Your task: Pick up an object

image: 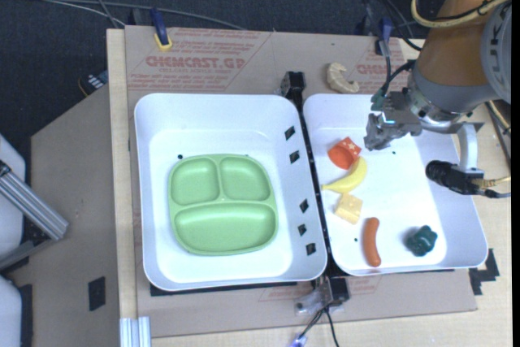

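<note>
While the two-finger gripper (380,134) hovers over the right white bin (455,211) — finger state impossible to tell — nothing is seen between its fingers.

Nearest it lies the small red plastic block (344,152), touching the curved yellow toy banana (348,177); likely light, stiff and slick, best pinched across its flat sides. One each: pale yellow wedge (349,209), orange sausage (371,241), dark green lump (421,240) — and one green divided plate (223,203) in the left white bin (154,175).
</note>
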